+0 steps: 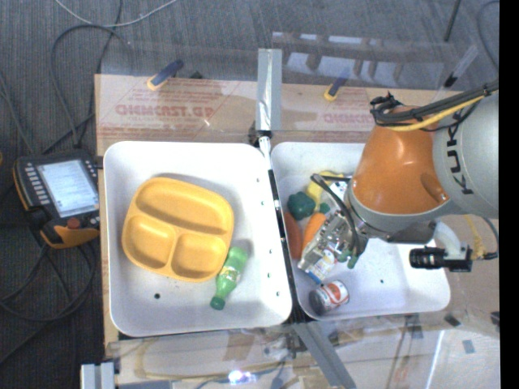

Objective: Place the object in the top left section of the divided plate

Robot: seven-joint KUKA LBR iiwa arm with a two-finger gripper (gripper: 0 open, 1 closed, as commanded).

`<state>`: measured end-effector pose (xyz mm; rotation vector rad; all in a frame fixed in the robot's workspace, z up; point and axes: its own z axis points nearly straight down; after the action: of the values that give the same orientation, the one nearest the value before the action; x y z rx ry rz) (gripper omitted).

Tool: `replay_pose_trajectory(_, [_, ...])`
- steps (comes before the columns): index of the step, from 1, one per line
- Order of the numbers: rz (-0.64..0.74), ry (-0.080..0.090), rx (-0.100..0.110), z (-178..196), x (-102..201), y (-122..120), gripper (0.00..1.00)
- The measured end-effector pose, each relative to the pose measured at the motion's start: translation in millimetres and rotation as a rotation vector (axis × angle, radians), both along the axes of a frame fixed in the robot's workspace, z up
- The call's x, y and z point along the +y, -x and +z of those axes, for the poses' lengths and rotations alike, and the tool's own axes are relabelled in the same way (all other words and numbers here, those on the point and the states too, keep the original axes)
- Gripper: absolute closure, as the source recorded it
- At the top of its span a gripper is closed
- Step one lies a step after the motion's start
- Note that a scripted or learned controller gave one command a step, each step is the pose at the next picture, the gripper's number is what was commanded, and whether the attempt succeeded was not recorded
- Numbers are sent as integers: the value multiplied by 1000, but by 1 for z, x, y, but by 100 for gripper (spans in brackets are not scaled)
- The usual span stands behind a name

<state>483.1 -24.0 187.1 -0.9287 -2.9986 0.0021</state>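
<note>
Divided plate [178,229], left bin, claw [324,254] well right

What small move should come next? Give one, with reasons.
Probably lower the tool a little onto the carrot in the right bin. It hangs over that bin's clutter with nothing seen in its grip, while the yellow divided plate waits in the left bin.
</note>
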Motion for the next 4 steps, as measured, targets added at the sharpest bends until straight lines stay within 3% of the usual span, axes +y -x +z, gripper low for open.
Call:
replay_pose_trajectory(1, [-126, 0, -2, 12, -21, -22, 100])
replay_pose_trajectory(2, [-338, 1, -3, 69, -28, -31, 100])
replay_pose_trajectory(3, [-359, 3, -5, 121, -92, -57, 100])
replay_pose_trajectory(4, [-404, 4, -5, 158, -179, -21, 100])
